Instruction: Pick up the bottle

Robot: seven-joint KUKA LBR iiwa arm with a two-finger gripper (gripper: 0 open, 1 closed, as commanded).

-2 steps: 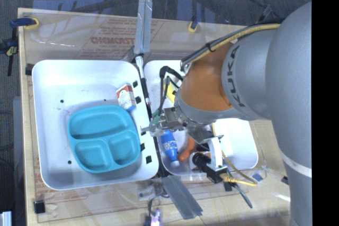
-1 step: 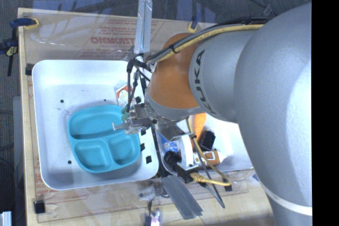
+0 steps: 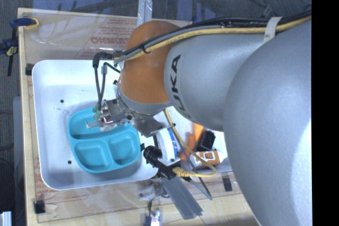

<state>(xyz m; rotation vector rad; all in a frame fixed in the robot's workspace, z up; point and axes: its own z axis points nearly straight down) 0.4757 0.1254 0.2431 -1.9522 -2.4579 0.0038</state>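
A: Since the arm (image 3: 254, 87) reaches in from the right and bends down over the left bin (image 3: 46, 108), where does the tool (image 3: 108, 116) sit?

B: Low over the blue tray (image 3: 106, 153), above its long upper compartment, near the left end. Whether it is spread or pressed together I cannot tell, because the metal there is small and cluttered. Nothing can be seen pinched in it.

A: What does that bin hold?

B: Just the tray, as far as I can see. It lies flat on the white floor toward the near wall. It has three compartments, and the two lower ones look bare.

A: And the bottle?

B: My best guess is the white-and-blue thing (image 3: 168, 144) in the right bin (image 3: 228, 152), just beside the wall the bins share. The wrist hides most of it, so I can't be sure. Orange and black bits lie near it, under the arm.

A: So why is the tool poised over the tray?

B: It looks off target to me. If that is the bottle, the tool would have to cross to the other bin.
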